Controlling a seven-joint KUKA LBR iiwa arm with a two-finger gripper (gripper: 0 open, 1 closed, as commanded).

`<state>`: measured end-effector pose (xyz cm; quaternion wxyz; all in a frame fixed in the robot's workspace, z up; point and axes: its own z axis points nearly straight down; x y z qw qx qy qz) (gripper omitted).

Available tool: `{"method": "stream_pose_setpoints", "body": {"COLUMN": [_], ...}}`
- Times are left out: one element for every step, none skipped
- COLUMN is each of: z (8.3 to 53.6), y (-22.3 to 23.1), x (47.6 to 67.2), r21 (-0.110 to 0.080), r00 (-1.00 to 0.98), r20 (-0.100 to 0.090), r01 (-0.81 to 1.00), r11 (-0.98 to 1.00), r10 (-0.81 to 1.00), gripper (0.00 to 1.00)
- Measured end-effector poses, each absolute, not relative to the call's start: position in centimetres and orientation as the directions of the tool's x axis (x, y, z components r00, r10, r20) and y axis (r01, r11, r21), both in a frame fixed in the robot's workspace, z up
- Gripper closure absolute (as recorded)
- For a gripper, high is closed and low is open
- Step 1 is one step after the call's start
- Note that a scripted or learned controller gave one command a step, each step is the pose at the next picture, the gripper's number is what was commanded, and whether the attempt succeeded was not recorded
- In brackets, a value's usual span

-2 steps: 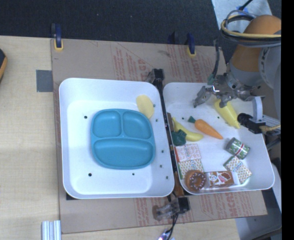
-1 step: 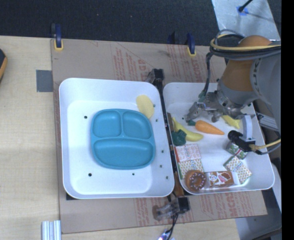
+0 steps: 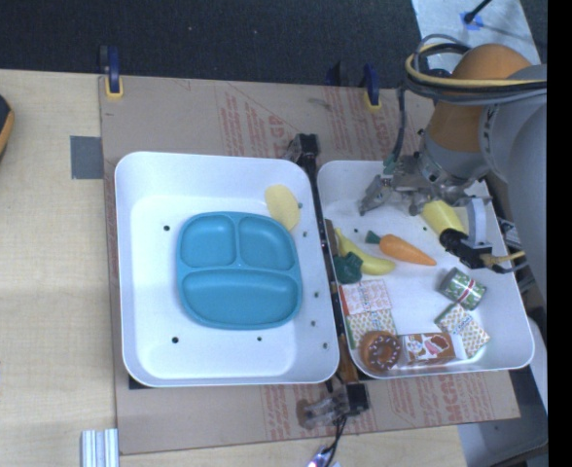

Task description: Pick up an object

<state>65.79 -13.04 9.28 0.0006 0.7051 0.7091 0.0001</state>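
We see the grey arm's metal gripper (image 3: 395, 185) low over the far end of the right shallow white bin (image 3: 515, 329); whether it holds anything we cannot tell. Near it in that bin lie an orange toy carrot (image 3: 406, 250), a yellow toy banana (image 3: 366, 262), a yellow cylinder (image 3: 441, 215), a small green can (image 3: 460, 288), and several printed food cartons (image 3: 412, 346) at the near end. The left shallow white bin (image 3: 140, 290) holds a blue divided plastic plate (image 3: 238, 269) and a pale yellow lemon-shaped piece (image 3: 282, 204) just beyond it.

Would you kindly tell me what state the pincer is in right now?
Pincer: open, holding nothing, at the back of the right bin.
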Motion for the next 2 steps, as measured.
{"method": "stream_pose_setpoints", "body": {"z": [9.2,9.3], "y": [-9.2,-9.3], "x": [60.0,65.2], "r21": [-0.008,0.002], "r00": [-0.004,-0.006], "r20": [0.0,-0.001], "r01": [1.0,1.0], "r11": [0.004,0.006], "r10": [1.0,1.0], "gripper": [0.0,0.0]}}
